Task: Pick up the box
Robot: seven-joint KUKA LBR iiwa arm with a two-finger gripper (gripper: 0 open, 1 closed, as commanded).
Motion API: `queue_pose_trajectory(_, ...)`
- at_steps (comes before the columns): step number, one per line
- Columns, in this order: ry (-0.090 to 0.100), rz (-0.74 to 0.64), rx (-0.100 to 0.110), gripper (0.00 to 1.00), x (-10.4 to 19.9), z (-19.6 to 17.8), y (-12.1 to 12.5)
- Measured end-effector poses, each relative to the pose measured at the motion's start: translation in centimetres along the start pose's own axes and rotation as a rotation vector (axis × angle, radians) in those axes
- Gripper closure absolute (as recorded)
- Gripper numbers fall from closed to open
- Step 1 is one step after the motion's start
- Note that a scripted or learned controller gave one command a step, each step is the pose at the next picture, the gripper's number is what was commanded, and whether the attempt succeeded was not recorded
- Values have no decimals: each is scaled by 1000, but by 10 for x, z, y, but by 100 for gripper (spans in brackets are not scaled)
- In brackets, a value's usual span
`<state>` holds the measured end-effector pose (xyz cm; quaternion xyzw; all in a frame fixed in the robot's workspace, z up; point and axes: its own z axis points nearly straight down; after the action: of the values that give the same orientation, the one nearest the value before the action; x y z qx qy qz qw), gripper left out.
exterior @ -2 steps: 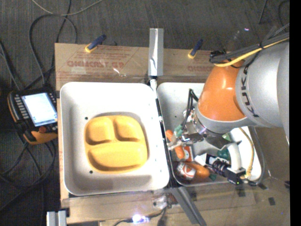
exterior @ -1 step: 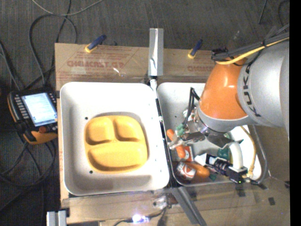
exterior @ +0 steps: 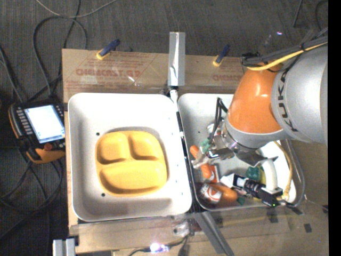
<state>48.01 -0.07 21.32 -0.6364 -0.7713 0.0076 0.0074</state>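
A: Where did we see the arm (exterior: 282,103)?
B: We saw it low over the right bin (exterior: 194,108), its pincer (exterior: 213,153) among the clutter; we couldn't tell its state.
A: And the box?
B: We couldn't pick it out there. The left bin (exterior: 80,159) held a yellow tray (exterior: 131,161)

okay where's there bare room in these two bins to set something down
Left bin: bare white floor rings the yellow divided tray, widest along the far side and the near-left corner. Right bin: its far-left corner beside the divider is bare; the near half is crowded with small objects under the arm.
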Motion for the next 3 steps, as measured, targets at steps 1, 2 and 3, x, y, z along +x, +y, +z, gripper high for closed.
queue_pose_trajectory(1, -2, 49, -15, 100, 32, 31, 9)
queue_pose_trajectory(2, -4, 71, -18, 100, -54, -15, -5)
queue_pose_trajectory(3, -1, 141, -16, 100, 5, 31, 4)
